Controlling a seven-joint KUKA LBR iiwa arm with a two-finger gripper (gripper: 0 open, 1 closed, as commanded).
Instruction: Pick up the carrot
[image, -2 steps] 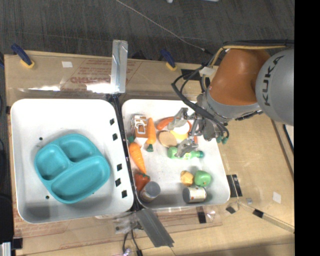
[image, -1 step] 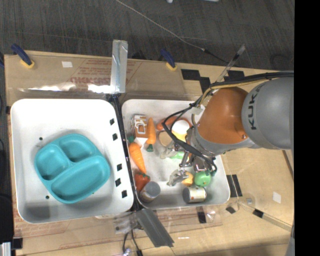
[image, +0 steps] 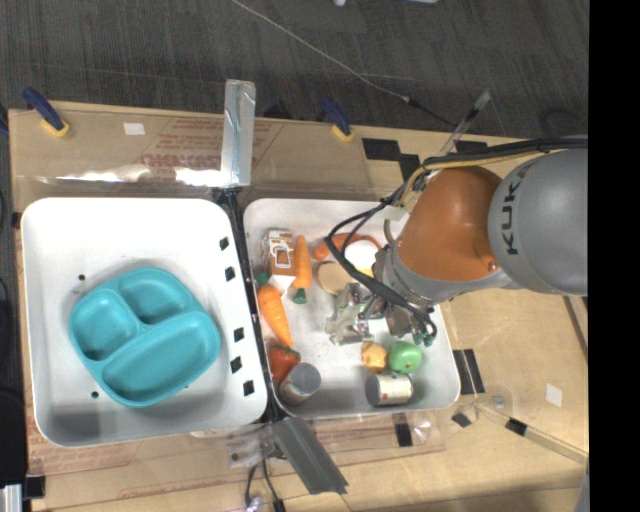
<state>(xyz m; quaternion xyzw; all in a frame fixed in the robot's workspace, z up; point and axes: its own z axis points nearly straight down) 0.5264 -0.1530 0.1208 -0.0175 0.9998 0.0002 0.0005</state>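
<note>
We see the carrot (image: 273, 315) lying against the right bin's (image: 440, 345) left wall (little room there); the claw (image: 350, 318) hovers mid-bin, its state unclear. A second carrot (image: 301, 265) lies nearby.

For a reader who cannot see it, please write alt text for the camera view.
A grey robot arm with an orange band reaches from the right into the right white bin, its gripper low among small toy foods. A carrot lies by that bin's left wall, apart from the gripper. The left white bin holds a teal divided plate.
</note>
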